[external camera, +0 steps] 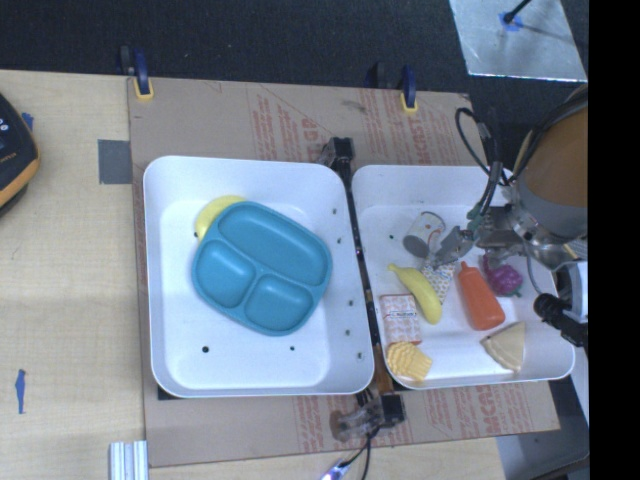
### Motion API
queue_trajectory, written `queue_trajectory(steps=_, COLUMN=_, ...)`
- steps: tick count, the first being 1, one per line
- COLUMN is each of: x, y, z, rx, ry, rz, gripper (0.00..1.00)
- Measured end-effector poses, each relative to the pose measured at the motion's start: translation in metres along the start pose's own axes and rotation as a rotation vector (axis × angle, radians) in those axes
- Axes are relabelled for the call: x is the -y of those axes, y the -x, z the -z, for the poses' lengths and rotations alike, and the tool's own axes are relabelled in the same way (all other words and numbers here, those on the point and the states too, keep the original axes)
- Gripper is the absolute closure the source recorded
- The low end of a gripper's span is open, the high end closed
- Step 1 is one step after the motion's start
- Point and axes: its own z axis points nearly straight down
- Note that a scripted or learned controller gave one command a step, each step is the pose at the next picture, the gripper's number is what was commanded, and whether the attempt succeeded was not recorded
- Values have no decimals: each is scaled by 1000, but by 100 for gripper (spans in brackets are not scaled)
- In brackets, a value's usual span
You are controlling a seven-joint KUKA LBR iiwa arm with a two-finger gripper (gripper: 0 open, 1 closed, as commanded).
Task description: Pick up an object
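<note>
On the counter (70,298) the left bin (165,358) held one blue divided plate (262,267) lying over one yellow thing (213,212), of which just an edge showed. The right bin (380,193) held one small packet (399,318), one waffle (408,361), one banana (420,290) with its long axis running from upper left to lower right, one grey cup (423,235), one upright-lying orange bottle (479,295), one purple thing (504,278) and one pale wedge (507,346). The end effector (452,245) hung low between cup and bottle, with nothing seen in its grasp; whether it was released or clenched I could not tell.

Blue plate (262,266) fills left bin (165,363) centre; right bin (380,193) crowded.
</note>
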Motion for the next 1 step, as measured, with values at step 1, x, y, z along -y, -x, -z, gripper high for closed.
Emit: queue_trajectory(steps=1, x=-15, y=-27, z=-104, rx=3, ry=8, rz=1, gripper=0)
